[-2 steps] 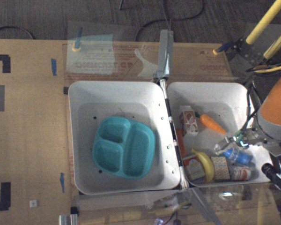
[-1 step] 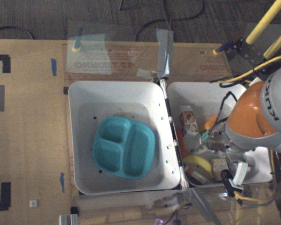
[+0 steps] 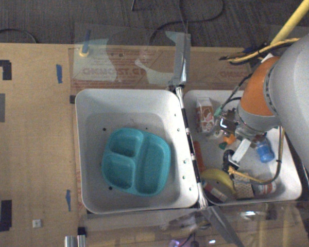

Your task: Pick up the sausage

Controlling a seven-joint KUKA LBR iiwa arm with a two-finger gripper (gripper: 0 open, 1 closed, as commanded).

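The sausage point(image 3: 197, 157) is a thin reddish-brown stick lying lengthwise along the left wall of the right bin point(image 3: 293, 189). My gripper point(image 3: 224, 134) hangs low over the middle of that bin, to the right of the sausage and a little further back, apart from it. The grey wrist with its orange band rises behind it to the upper right. Nothing shows between the gripper and the sausage but bare bin floor.
A small carton point(image 3: 205, 115) stands at the right bin's back left. A banana point(image 3: 216, 178), a dark red item point(image 3: 214, 192), a patterned packet point(image 3: 243, 187) and a can point(image 3: 268, 188) crowd its front. A blue bottle point(image 3: 264, 151) lies right. A teal divided plate point(image 3: 136, 161) sits in the left bin point(image 3: 92, 107).
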